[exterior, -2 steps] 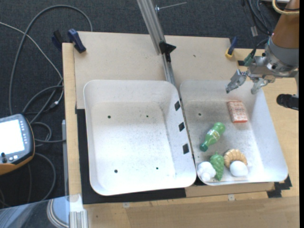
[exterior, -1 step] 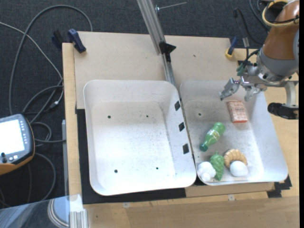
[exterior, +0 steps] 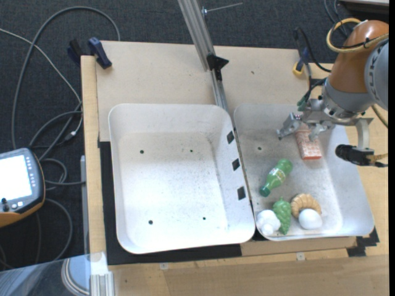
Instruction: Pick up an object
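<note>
My gripper (exterior: 307, 127) hangs over the back part of the right bin (exterior: 345, 184), on the grey arm with its orange band (exterior: 358, 54). Directly below and in front of it lies a salmon-pink box (exterior: 309, 147), its far end hidden under the gripper. Whether the box is touched or gripped is hidden from this angle. A green bottle (exterior: 276, 176) lies tilted in the middle of the same bin. At the bin's front edge sit a white round object (exterior: 267, 221), a green crumpled item (exterior: 282, 213) and a tan-and-white object (exterior: 307, 209).
The left bin (exterior: 123, 165) stands beside the right one, with black clips (exterior: 235, 163) on the shared wall. A slanted metal rail (exterior: 197, 29) crosses the back of the bench. Cables and a pendant (exterior: 18, 187) lie on the floor at left.
</note>
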Controlling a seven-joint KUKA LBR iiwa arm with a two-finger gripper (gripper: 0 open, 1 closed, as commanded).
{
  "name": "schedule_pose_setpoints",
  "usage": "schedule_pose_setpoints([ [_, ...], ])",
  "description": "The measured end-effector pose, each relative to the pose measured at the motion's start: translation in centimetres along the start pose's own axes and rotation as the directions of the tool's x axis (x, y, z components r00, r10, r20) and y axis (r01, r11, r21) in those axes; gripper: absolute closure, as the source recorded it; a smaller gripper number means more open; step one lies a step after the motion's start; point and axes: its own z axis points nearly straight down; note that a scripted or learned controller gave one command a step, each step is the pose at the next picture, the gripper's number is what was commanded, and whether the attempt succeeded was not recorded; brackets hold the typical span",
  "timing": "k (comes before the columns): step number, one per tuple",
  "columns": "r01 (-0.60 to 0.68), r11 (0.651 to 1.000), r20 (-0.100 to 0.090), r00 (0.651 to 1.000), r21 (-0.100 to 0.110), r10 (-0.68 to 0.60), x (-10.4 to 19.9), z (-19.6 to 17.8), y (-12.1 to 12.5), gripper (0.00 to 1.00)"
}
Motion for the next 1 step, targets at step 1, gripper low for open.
schedule_pose_setpoints([
  [1,0.001,1.000,0.001,1.000,-0.009,-0.001,0.03,-1.59,0.24,1.00],
])
